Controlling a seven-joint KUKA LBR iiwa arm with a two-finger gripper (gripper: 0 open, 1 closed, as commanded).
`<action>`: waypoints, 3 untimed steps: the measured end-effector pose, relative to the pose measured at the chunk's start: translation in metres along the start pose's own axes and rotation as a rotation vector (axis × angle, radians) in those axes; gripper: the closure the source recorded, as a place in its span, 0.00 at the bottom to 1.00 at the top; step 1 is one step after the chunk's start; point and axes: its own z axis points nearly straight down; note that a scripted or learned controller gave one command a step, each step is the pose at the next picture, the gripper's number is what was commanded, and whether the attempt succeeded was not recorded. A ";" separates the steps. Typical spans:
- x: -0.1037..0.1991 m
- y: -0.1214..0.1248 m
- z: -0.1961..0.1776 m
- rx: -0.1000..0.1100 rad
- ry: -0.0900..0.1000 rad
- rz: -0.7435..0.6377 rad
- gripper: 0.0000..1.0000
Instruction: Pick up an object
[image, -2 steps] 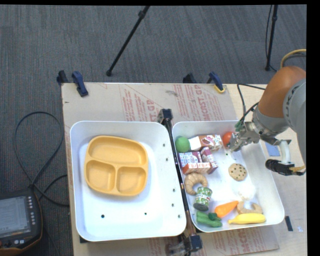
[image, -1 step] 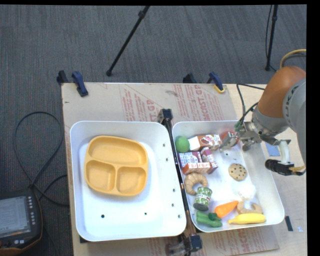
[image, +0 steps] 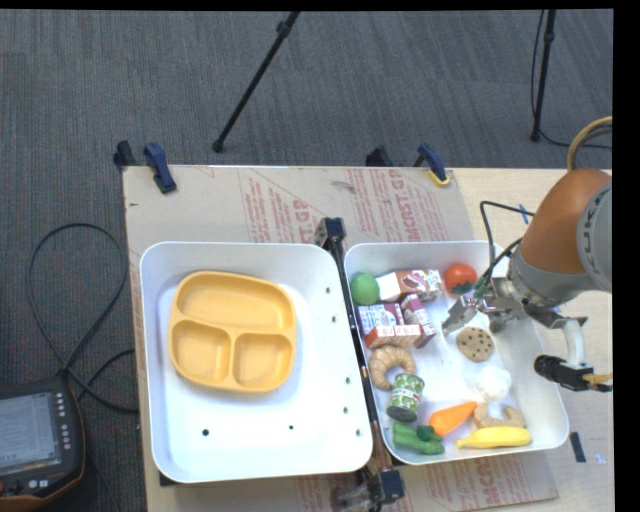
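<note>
While I stand looking down from the camera view, this is what I see, with every place reckoned from the cookie (image: 476, 344):

Landmark: the cookie, round with dark chips, lies flat on the floor of the right bin (image: 545, 405).
Arm: grey with an orange band, it reaches in from the right and hangs above and to the right of the cookie.
End effector (image: 466, 311): low over the right bin, just above and a little left of the cookie; whether it touches the cookie I cannot tell, nor whether it is released or clenched, for the tips are too small and cluttered to read.
Red tomato (image: 460, 275): further up from the cookie, near the bin's far wall.
Green ball (image: 364, 289): well to the upper left of the cookie, by the bin's left wall.
Small cartons (image: 397, 315): left of the cookie, clustered together.
Croissant (image: 391, 363): lower left of the cookie.
Green-lidded jar (image: 405, 396): below the croissant, tilted.
Carrot (image: 452, 417): below the cookie.
Banana (image: 494, 437): below the cookie, along the near wall.
Left bin (image: 200, 445): well to the left of the cookie; it holds a yellow divided plate (image: 233, 330).
Counter (image: 250, 200): brown board beneath both bins.
</note>
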 end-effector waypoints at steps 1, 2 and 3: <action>0.000 0.000 -0.008 0.002 0.001 0.001 1.00; 0.000 0.000 -0.008 0.002 0.001 0.001 0.00; -0.006 -0.055 0.000 0.001 0.007 -0.002 0.00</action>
